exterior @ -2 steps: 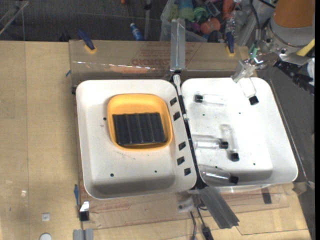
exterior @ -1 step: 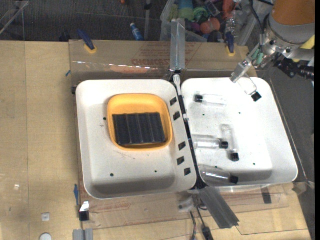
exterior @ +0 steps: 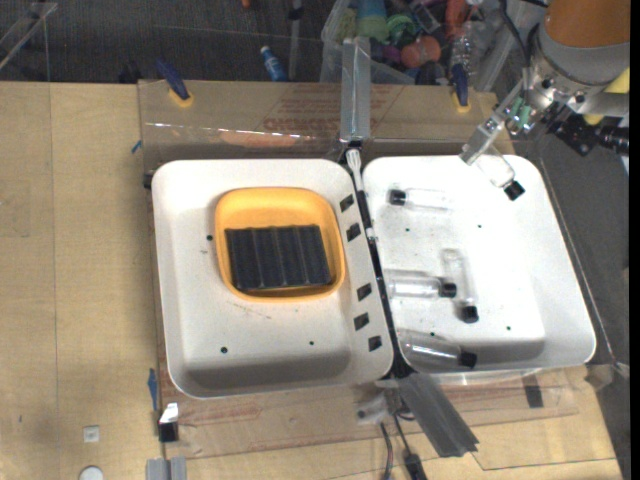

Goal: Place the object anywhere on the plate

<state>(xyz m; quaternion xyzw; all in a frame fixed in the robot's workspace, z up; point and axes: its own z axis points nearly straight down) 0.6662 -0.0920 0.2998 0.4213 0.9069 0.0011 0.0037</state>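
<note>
The gripper [exterior: 487, 144] is gripping a small clear plastic vial with a black cap [exterior: 505, 180], dangling light and slippery beneath it, far right of the orange square plate [exterior: 228, 208].

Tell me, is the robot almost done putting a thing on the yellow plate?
Not yet. The yellow plate in the left bin bears only a dark ridged block. The gripper hangs over the right bin's far edge. The clear tubes lie there unpicked, so picking and placing remain.
</note>
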